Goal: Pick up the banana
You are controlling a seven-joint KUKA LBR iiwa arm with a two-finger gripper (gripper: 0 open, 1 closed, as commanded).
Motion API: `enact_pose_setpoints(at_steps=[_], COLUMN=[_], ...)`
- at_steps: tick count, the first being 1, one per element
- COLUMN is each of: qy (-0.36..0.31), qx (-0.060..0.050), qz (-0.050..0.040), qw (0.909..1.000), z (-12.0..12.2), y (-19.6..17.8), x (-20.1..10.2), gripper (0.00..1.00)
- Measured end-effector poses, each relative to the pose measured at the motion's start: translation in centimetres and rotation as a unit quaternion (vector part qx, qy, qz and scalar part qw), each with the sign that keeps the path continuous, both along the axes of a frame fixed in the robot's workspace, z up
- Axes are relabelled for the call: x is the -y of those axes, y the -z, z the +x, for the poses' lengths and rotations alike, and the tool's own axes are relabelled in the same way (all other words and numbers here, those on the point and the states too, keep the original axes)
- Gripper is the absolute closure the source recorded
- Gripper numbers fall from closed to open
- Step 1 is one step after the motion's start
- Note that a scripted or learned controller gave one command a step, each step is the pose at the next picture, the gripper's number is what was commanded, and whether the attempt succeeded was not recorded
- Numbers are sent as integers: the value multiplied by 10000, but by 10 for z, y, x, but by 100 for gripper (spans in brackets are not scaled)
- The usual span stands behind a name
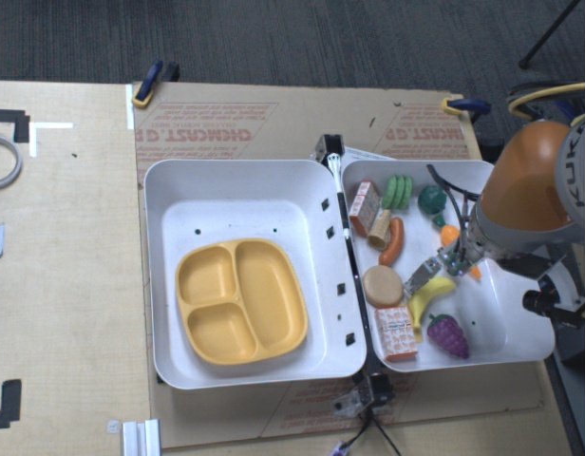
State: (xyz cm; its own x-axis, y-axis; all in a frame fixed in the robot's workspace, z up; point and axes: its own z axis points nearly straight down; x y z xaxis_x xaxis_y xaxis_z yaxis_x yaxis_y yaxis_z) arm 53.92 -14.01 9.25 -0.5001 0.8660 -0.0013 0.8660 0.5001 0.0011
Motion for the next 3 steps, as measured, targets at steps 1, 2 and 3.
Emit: enact_pose_setpoints(at_steps=[1, 2, 3], qy=[-1846, -3529, -3511], qx=[2, 3, 24], qz=[-1, -5, -13], qw=[9828, 9357, 9363], z=[-7, -43, -41], y=[0, 0, -11], x=[-27, -42, -41], gripper=[0, 0, 100])
